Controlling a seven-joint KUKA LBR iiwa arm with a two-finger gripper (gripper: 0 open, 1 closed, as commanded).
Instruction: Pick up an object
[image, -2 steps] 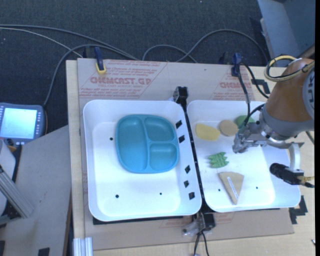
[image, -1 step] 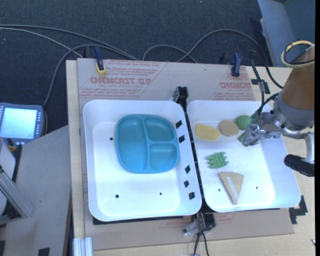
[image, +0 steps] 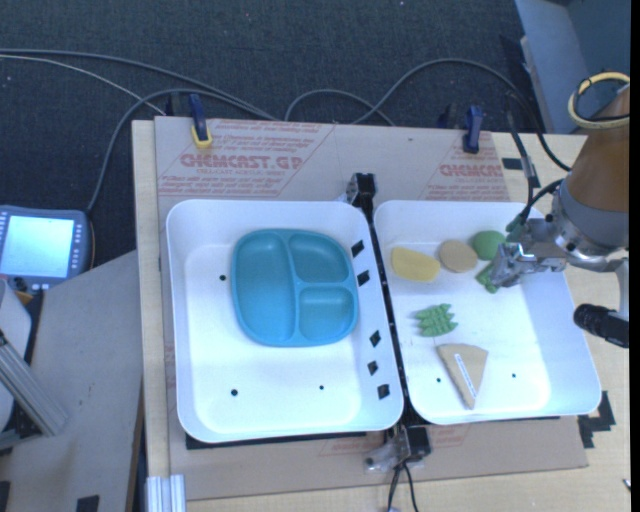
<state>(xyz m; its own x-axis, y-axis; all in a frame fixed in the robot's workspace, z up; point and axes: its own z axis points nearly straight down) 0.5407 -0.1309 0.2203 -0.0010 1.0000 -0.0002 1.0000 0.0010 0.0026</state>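
- Arm (image: 600, 190) enters from right, upper part cut off by frame edge; orange band visible, wrist grey.
- Pincer (image: 503, 266) low over right bin (image: 560, 400), near its upper middle; small and blurred, can't tell if it is spread or pressed together, or whether anything sits between its tips.
- Green round object (image: 487, 243) just behind the pincer, partly hidden by it; a green bit shows under the pincer tips, unclear if part of the same object or a separate one.
- Tan round object (image: 459, 256) just left of the green one, touching or nearly; edge contact hard to judge.
- Yellow object (image: 414, 264) left of tan one, close to bin divider.
- Green leafy piece (image: 436, 320) mid bin, lying apart from the rest.
- Tan wedge (image: 464, 370) toward front of right bin, with a pale strip along one side; markings on it unreadable.
- Left bin (image: 200, 400) holds blue divided plate (image: 295, 287), three compartments, lying flat.
- Black tabs (image: 375, 340) along the seam between bins.
- Worktop (image: 260, 160) covered with printed brown board; text partly legible; two clamps at back edge.
- Screen device (image: 40, 245) at far left, cropped.
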